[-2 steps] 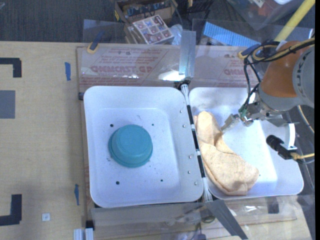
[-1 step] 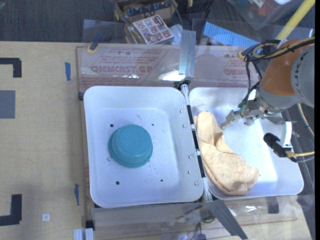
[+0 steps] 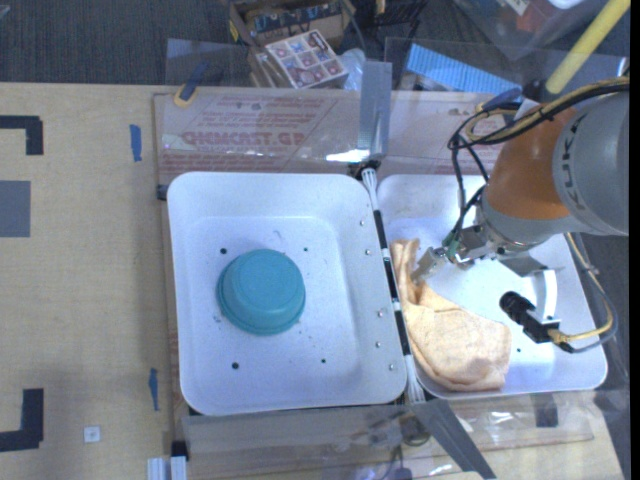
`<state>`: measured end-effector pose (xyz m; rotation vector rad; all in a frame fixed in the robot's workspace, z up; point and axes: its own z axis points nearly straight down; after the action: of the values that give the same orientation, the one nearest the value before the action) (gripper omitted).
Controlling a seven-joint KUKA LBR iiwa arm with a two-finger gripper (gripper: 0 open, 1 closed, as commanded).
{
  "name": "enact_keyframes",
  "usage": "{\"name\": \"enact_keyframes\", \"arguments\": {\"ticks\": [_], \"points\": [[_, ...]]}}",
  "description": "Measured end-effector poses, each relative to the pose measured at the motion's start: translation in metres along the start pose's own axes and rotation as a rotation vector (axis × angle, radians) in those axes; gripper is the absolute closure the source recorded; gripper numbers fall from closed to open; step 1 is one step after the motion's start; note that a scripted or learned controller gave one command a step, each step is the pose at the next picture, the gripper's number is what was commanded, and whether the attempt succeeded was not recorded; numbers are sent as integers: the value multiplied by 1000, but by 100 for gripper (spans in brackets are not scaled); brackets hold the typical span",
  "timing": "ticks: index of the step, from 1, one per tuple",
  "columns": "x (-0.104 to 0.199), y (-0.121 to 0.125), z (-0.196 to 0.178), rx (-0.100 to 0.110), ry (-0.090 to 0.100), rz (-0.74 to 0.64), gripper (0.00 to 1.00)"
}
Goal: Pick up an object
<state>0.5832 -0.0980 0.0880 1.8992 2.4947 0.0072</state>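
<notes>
Now tool (image 3: 432, 261) low over yellow cloth (image 3: 455, 340) in right bin (image 3: 590, 368), finger state impossible to tell; teal bowl (image 3: 262, 290) left.

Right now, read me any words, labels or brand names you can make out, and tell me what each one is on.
"KU", the top of larger lettering, on the grey arm.
Red lettering on the clear plastic sheet behind the bins: too blurred to read.
Printed box on the floor: pictures and text too small to read.

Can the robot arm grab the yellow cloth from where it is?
Probably yes. The gripper is low in the right bin, right at the top edge of the yellow cloth, and nothing lies over the cloth.
</notes>
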Motion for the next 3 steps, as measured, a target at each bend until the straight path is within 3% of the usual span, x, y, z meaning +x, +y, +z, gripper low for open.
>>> {"name": "enact_keyframes", "arguments": {"ticks": [1, 2, 3], "points": [[0, 0, 0, 0, 0, 0, 0], [3, -40, -1, -4, 0, -116, 0], [24, -93, -1, -5, -1, -96, 0]]}}
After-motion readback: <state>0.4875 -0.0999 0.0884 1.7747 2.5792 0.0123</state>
